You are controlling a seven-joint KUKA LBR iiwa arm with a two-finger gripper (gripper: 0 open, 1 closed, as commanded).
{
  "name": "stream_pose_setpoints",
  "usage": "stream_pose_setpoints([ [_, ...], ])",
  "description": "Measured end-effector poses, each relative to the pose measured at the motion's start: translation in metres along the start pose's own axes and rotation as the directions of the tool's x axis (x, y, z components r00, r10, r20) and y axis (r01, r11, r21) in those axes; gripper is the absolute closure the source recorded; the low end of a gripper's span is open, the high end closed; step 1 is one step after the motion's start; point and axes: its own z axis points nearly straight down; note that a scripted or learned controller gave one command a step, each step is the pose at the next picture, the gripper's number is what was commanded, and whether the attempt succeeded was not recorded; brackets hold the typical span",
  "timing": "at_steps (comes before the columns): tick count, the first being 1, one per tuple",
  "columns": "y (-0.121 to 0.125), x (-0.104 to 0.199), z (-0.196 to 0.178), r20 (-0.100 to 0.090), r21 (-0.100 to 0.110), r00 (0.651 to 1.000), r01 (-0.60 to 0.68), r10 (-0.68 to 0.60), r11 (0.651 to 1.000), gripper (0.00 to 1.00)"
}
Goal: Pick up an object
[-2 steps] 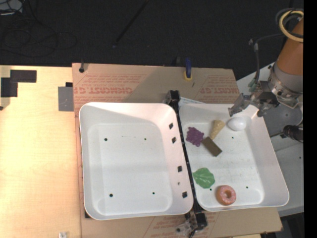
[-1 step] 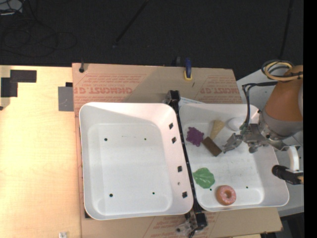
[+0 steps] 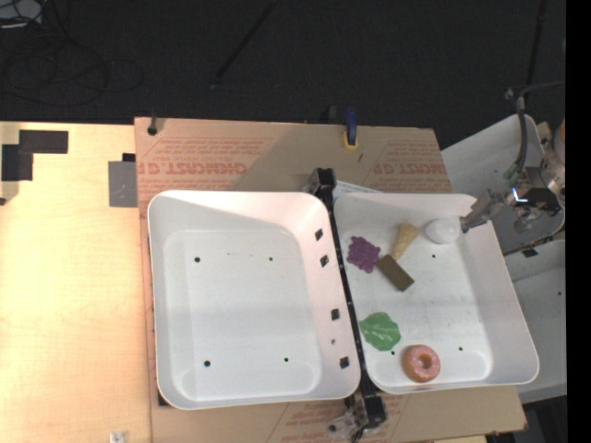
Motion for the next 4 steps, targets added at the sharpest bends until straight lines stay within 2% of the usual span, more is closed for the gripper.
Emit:
stream_pose_setpoints([
  [1, -0.001, 0.000, -0.002, -0.003, 0.011, 1.000, 0.000, 0.000, 1.000, 1.00],
  [2, -0.013, 0.087, -0.080, -0.005, 0.004, 1.000, 0.008, -0.007, 1.000, 1.00],
  [3, -0.082, 0.077, 0.008, -0.007, 0.022, 1.000, -0.003, 0.003, 1.000, 1.00],
  [4, -0.094, 0.141, -0.115, -0.005, -0.001, 1.000, 0.008, -0.008, 1.000, 1.00],
])
